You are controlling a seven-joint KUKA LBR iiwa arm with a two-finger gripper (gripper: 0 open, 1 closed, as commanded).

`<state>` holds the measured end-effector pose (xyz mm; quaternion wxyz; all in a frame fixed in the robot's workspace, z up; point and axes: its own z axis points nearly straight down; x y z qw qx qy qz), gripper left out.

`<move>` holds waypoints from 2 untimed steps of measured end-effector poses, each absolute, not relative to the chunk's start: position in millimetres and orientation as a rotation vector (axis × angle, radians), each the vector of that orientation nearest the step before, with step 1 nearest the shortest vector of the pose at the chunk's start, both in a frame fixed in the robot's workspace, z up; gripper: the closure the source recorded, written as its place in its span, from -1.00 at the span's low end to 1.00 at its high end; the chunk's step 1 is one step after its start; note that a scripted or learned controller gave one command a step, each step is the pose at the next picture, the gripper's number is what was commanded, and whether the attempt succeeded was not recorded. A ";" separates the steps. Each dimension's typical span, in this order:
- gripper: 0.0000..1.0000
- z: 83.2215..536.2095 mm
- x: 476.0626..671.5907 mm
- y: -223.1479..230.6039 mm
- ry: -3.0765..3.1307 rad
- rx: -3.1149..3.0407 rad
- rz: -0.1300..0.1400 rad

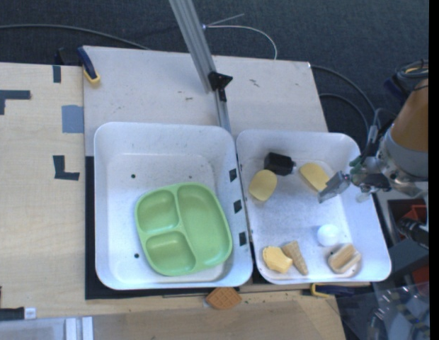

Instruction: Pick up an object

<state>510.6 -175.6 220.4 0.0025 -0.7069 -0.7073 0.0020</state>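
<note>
White plastic, your right bin (258, 222) is the landmark: beside it, the left bin (106, 190) carries a green divided plate (183, 228). You see the gripper (335, 185) over its right rim, just beside a yellow piece (314, 176); whether it grips, you cannot tell. A white ball (327, 234) lies inside, lower right.

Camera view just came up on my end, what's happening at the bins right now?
The KUKA arm reaches in from the right, its pincer low over the right bin, beside a yellow piece. Nothing shows between its fingers. The black block, round yellow piece, white ball, cone and bread-like pieces lie loose there. The left bin holds a green divided plate.
</note>
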 end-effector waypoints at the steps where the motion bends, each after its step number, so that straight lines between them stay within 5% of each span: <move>1: -1.00 158.0 502.6 -174.1 -2.217 -2.216 0.007; 2: -1.00 113.7 504.1 -170.9 -2.218 -2.215 0.006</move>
